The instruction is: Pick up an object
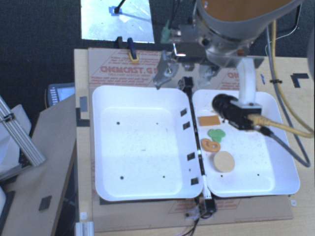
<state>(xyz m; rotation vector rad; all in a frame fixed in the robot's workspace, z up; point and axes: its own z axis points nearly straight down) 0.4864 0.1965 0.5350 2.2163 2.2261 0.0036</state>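
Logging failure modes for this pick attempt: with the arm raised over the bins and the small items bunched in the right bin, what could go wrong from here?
1. The orange square, green piece, orange pretzel-like piece and tan disc sit close together, so a descent may nudge neighbours or catch two.
2. They look flat, so fingers may slide over them.
3. They lie near the divider, which the gripper could clip.

Four small flat objects are seen in the right bin (280, 176), toward nine o'clock: an orange rectangle (208, 120), a green piece (216, 134), an orange ring (211, 145), a tan disc (224, 161).
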